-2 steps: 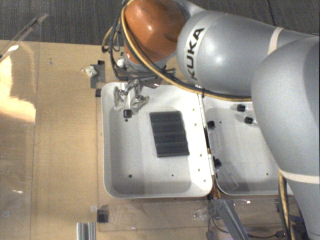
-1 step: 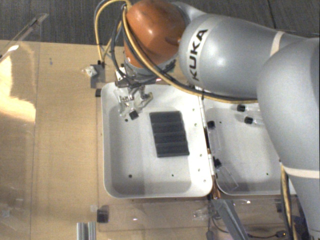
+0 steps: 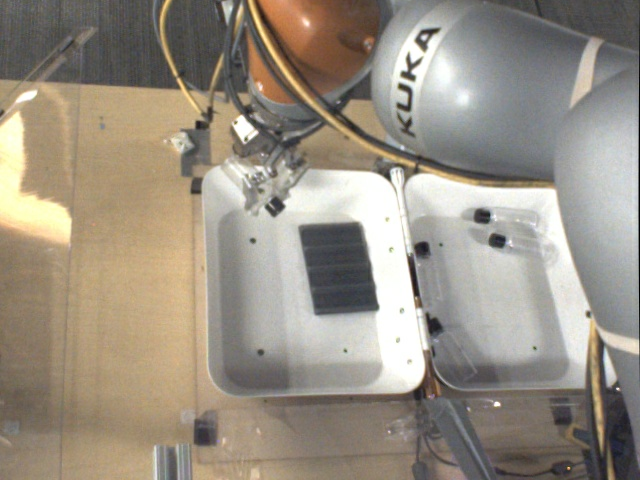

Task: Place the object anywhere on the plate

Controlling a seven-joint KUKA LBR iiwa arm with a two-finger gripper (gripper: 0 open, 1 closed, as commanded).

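Object for placement: not identified with certainty. Two small clear items with black caps (image 3: 497, 226) lie in the upper part of the right bin (image 3: 560, 368); these are the likeliest candidates, lying loose on the bin floor and close together, one just below the other.

Plate: a dark ribbed rectangular plate (image 3: 339, 267) lies flat near the middle of the left bin (image 3: 230, 358), tilted slightly against the bin's sides, with bare floor all round it.

Hand (image 3: 266, 183): positioned over the upper left corner of the left bin, near its rim, well apart from the plate and further still from the capped items. Whether it is apart or together cannot be told at this sharpness, and nothing can be confirmed between its tips.

Assessment: if the hand carries something, the step is transport to the plate. Recommended practice: travel down and right until squarely over the plate's centre, descend low before release so the item does not bounce or roll off the ribs, and lay any round item along the grooves. If nothing is carried, a fresh pick from the right bin is required, taking one item without disturbing its neighbour.
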